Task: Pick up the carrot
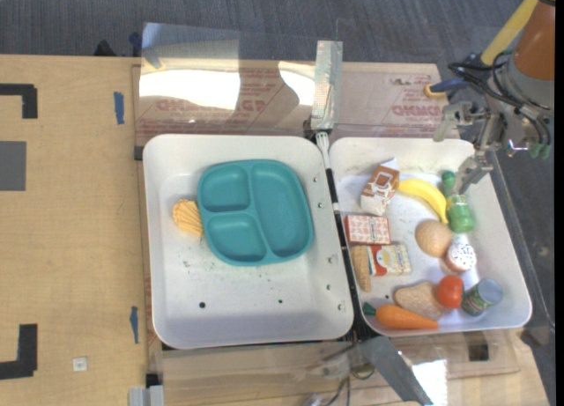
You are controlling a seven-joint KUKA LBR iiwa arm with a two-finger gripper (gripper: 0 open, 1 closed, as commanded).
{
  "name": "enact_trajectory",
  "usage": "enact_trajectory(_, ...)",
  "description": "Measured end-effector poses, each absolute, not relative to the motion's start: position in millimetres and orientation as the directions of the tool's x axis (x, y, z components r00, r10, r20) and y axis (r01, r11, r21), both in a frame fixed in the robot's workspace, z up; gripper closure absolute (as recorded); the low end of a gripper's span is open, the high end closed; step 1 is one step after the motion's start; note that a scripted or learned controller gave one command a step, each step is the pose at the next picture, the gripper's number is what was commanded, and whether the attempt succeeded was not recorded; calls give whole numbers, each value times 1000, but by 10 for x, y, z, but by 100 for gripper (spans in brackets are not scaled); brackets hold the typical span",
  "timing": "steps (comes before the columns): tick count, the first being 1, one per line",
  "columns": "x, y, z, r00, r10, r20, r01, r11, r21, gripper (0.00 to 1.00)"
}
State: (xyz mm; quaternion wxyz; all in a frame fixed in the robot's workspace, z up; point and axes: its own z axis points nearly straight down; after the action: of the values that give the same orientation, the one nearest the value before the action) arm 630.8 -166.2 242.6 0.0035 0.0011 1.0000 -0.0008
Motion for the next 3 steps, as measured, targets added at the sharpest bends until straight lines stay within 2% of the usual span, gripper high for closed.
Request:
enact_trajectory(1,5872,-1712,892,-998,-62,-11,-61,998,-2,0)
enact_trajectory(2,5689,-1333,1088,-998,-59,-6,-59,998,1,0)
enact_trajectory(3,5971,-1340,983,-999,-51,-18,-51,999,-8,0)
